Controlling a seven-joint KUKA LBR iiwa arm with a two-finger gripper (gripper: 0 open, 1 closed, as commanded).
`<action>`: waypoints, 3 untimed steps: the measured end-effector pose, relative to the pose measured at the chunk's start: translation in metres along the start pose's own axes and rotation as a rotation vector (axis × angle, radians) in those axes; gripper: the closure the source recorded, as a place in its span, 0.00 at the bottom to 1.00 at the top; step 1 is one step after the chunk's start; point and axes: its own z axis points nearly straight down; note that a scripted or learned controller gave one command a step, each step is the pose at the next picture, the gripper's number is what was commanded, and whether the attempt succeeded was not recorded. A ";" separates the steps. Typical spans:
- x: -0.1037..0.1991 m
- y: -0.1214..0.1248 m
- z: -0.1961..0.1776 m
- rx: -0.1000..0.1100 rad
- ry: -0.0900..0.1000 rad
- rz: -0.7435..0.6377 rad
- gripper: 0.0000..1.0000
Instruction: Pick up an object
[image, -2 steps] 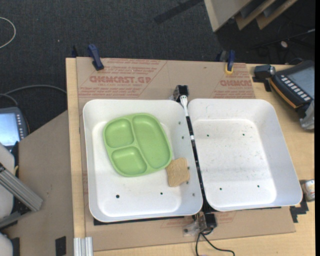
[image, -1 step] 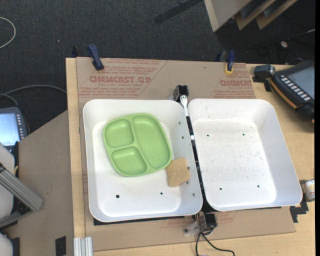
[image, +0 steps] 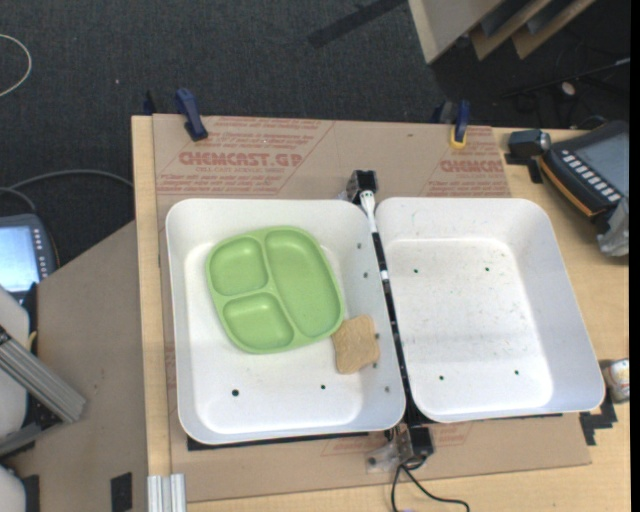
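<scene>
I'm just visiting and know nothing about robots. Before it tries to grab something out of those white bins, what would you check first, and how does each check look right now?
1. Something to pick: ok. A green divided plate and a tan sponge-like piece lie in the left bin.
2. Things sit flat: ok. The plate rests open side up and the tan piece lies flat on the bin floor.
3. Room around the target: not ok. The tan piece touches the plate's lower right rim and sits close to the bin's right wall.
4. Bins in place: ok. The left bin and the right bin sit side by side on the brown board.
5. What the tan piece is made of: cannot tell.
</scene>
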 end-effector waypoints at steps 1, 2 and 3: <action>-0.077 0.022 0.031 -0.009 -0.005 0.004 1.00; -0.072 0.105 0.043 -0.019 -0.008 -0.006 1.00; -0.056 0.130 -0.098 -0.032 -0.011 -0.006 1.00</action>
